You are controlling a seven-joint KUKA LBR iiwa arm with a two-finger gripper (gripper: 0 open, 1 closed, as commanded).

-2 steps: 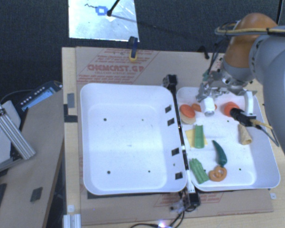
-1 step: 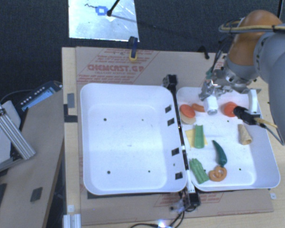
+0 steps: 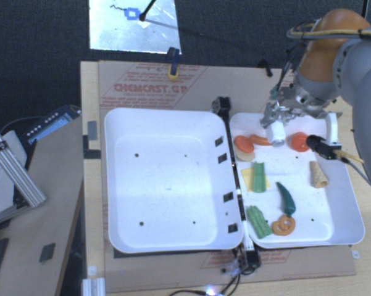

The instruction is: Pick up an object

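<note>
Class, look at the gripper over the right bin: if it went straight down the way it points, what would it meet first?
Probably the small white cylinder right under the gripper, beside the orange pieces on the right bin floor. Depth is hard to judge from this slanted view.

Glossy white plastic bins (image 3: 166,239), matt brown cardboard sheet (image 3: 151,88), shiny foil panel (image 3: 133,17)

- I read the feed as bright and even; light seems to come from overhead.
- The two white bins (image 3: 166,177) run close to overexposed; I see little surface texture in them.
- Strong glare on the reflective sheet (image 3: 134,16) at the top.
- Shadows are soft and short; a faint one lies beside the arm (image 3: 333,48).
- Focus is slightly soft throughout; small items look smeared.
- The dark floor (image 3: 31,36) shows fine grain.
</note>
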